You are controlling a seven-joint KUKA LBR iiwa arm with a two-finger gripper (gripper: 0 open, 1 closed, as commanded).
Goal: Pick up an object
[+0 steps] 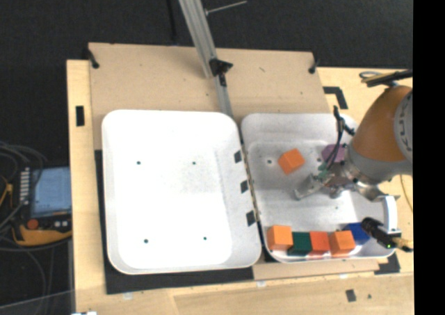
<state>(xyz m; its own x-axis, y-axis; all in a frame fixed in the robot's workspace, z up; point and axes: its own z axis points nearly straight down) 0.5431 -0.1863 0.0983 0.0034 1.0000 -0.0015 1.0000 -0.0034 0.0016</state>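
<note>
My gripper is low inside the right bin, reaching in from the right near the bin's middle. An orange block lies just up and left of the fingertips, apart from them. Along the bin's front wall sit an orange block, a green block, a red-orange block, another orange block and a blue block. A purple object peeks out beside the wrist, partly hidden by the arm. Nothing shows between the fingers.
The left bin stands beside the right one. A metal pole slants up from the back edge between the bins. Cables and a blue device lie off the bench's left side.
</note>
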